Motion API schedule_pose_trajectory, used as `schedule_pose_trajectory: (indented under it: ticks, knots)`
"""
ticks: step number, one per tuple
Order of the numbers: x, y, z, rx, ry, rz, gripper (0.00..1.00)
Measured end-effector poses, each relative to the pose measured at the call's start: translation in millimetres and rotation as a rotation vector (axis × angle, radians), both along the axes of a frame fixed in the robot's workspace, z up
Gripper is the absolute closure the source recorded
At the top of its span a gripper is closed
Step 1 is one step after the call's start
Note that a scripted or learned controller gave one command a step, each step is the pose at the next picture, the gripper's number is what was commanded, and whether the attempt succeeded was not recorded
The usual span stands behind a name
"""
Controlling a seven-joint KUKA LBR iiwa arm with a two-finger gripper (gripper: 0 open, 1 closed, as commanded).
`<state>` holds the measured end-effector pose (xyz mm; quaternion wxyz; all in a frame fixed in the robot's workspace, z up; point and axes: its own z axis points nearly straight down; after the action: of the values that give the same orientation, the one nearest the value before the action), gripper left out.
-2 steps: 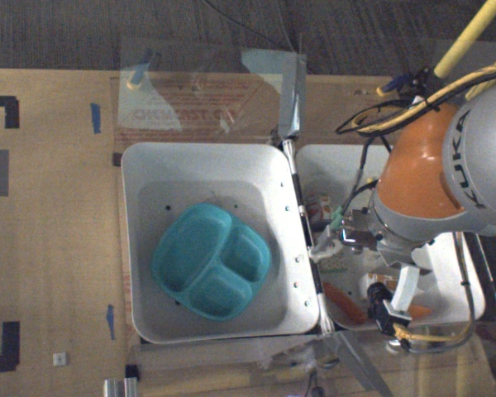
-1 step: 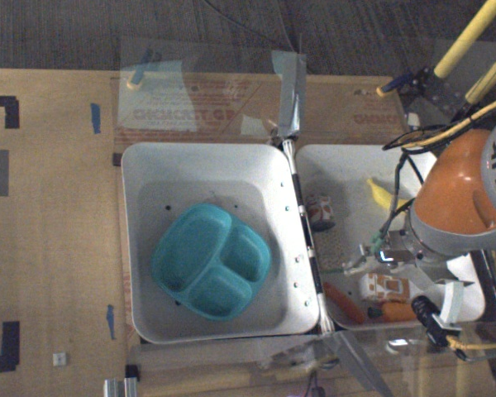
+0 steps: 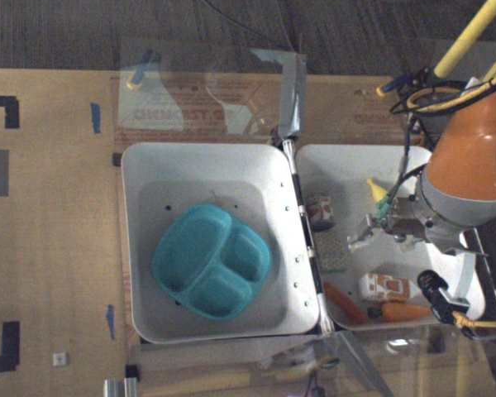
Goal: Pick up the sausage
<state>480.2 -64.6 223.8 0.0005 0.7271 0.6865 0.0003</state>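
The sausage [image 3: 344, 303] lies in the right bin [image 3: 339, 168], in its near left corner, slanting along the bottom close to the divider between the two bins. Just right of the sausage sits a small white and orange carton [image 3: 385, 287], and below that carton, touching the bin's near wall, a carrot [image 3: 403, 312]. Up from the sausage along the divider lies a grey grater-like slab [image 3: 331, 251], and beyond it a small can [image 3: 320, 212]. Farther from the sausage, toward the bin's far right, a yellow piece [image 3: 377, 190] shows (partly behind cables).

The gripper [image 3: 365, 234] hangs above the bin's middle, up and right of the sausage and well apart from it; whether its jaws stand wide or narrow I cannot tell. The arm [image 3: 473, 160], with its orange band, reaches in from the right.

Left of the sausage, past the divider, the left bin [image 3: 149, 172] holds a teal divided plate [image 3: 212, 260].
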Motion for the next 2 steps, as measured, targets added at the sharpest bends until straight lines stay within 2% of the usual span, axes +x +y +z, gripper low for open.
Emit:
schedule_pose_trajectory:
  ticks: [1,2]
  knots:
    - [-1.3,45.5,-39.8,0.001,0.004,0.275,0.00]
    - [1.5,106.8,4.1,0.000,0.000,0.152,0.00]
